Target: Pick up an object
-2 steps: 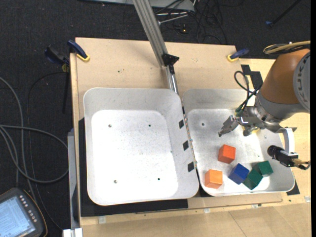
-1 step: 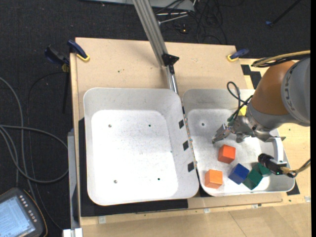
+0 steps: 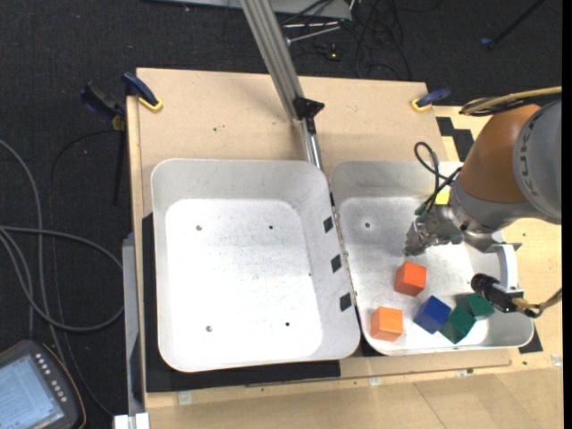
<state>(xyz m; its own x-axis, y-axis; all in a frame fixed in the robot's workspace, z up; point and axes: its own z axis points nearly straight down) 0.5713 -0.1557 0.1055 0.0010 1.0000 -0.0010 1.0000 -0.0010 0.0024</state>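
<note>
Claw point(image 3: 418, 239) just above orange cube point(image 3: 410, 278), blue cube point(image 3: 433, 314) nearby

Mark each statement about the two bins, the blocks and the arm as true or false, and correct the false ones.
1. All the blocks lie in the right bin. True.
2. Two orange blocks are there. True.
3. The blue block lies in the left bin. False: it lies in the right bin, beside the green block.
4. The gripper hovers over the left bin. False: it is over the right bin, just above the upper orange block.
</note>
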